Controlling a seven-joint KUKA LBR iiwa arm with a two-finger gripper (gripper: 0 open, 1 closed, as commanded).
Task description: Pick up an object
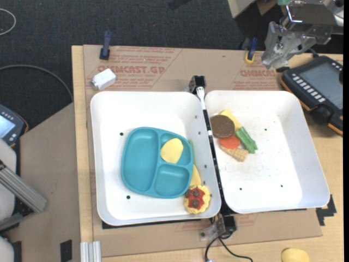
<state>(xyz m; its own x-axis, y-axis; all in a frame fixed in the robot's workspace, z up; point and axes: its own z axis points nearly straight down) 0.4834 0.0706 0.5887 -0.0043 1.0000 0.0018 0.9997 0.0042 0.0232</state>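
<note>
Cardboard backs 2 white bins [109, 113]; the right one holds a brown disc [222, 126], a green piece [247, 139] and a wafer [236, 154]. Beyond its far rim hangs the gripper [276, 59] (whether wide or narrow, I cannot tell).

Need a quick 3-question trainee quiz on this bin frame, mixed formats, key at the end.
1. True or false: the teal tray lies in the right bin.
2. Which item sits in a tray compartment? A) brown disc B) pale yellow piece C) green piece
3. Fill in: the end effector is above the bench beyond the ___ bin's far edge.

Key: 1 false, it lies in the left bin. 2 B. 3 right.
</note>
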